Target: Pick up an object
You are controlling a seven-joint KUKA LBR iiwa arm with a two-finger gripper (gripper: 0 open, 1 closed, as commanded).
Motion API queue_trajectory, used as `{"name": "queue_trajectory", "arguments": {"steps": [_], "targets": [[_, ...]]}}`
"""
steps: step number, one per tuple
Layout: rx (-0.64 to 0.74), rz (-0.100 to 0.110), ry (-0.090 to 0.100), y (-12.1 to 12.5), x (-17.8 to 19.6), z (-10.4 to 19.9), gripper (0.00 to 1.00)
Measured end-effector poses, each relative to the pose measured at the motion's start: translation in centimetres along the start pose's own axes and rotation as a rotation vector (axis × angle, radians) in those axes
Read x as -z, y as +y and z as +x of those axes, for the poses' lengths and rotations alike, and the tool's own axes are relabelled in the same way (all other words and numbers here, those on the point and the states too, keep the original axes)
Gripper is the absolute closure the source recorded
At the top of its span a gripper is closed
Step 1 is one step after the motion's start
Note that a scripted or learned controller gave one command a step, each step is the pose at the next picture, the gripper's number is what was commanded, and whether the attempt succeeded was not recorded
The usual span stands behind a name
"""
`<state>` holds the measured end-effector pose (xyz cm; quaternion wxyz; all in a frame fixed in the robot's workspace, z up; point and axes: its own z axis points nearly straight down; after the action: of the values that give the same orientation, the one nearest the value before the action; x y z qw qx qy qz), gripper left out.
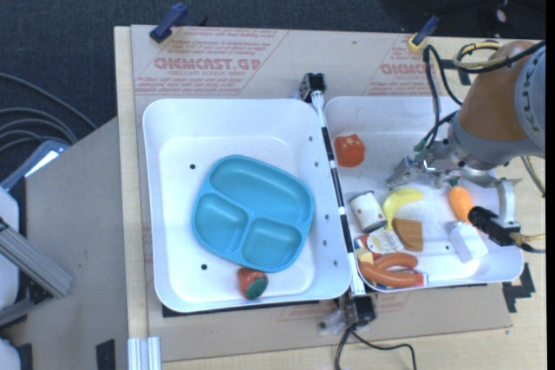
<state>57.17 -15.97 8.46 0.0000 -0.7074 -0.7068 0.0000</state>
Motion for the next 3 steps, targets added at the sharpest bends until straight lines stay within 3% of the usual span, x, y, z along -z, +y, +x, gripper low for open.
{"name": "queue_trajectory", "arguments": {"steps": [1, 2, 3], "targets": [[-0.001, -0.001, 0.0, 0.0, 1.0, 0.0, 1.0], [-0.001, -0.001, 0.0, 0.0, 1.0, 0.0, 0.0], [0.0, 0.003, 0.001, -3.2, 0.0, 1.9, 0.0]]}}
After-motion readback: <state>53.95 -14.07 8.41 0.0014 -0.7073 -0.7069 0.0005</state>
